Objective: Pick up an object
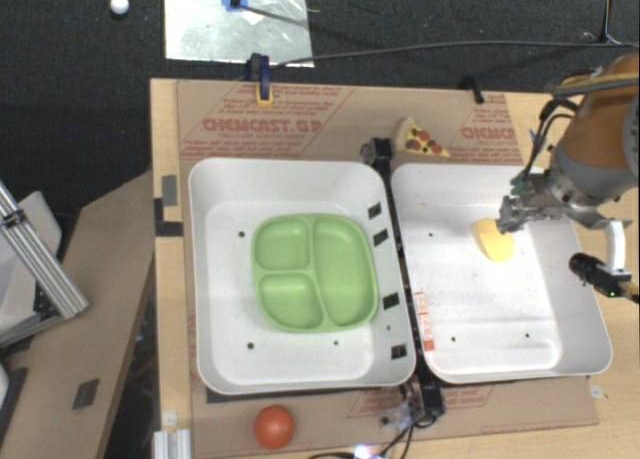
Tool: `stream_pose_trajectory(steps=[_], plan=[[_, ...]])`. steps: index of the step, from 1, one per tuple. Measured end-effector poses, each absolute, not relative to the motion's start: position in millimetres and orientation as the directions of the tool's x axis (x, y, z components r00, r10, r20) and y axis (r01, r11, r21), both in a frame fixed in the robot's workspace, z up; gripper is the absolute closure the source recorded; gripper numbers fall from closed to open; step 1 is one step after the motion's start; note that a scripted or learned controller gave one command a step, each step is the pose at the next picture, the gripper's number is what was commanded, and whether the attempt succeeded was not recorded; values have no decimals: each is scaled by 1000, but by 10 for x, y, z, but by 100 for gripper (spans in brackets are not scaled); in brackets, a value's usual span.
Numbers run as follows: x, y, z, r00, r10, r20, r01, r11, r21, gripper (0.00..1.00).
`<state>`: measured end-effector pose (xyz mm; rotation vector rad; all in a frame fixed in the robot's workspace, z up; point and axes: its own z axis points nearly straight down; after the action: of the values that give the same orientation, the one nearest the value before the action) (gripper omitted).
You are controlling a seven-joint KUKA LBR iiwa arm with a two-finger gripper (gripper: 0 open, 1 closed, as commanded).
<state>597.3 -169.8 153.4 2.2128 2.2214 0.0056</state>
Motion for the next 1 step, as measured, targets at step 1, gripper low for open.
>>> stream_pose_trajectory(steps=[1], plan=[[5908,-1707,2142,-5,1000,-2,1000,5,8,100]])
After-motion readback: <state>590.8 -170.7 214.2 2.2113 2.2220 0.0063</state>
